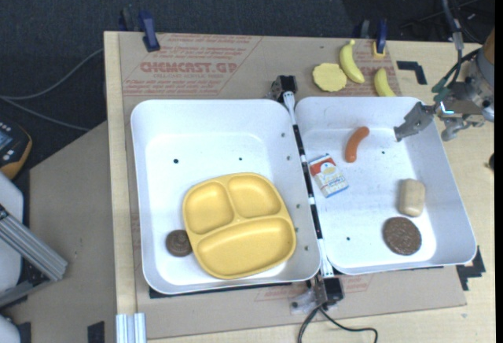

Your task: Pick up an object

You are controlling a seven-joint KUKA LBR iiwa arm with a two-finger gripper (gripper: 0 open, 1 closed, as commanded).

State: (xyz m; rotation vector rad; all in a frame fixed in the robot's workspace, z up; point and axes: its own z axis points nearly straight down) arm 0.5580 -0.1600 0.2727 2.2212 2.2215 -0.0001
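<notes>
- the pincer hangs over the right bin's far right corner; whether it is released or clenched cannot be told.
- in the right bin: a sausage near the far edge, a small carton by the left wall, a beige block and a brown disc toward the near right corner.
- the left bin carries a yellow divided tray with a small brown piece just beside it.
- two bananas and a yellow slice lie on the surface by its far edge.

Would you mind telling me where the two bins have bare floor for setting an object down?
Left bin: its far half, behind the yellow tray, is bare; the near half is crowded by the tray and a brown disc. Right bin: a patch lies between carton, bread roll and cookie.
</notes>
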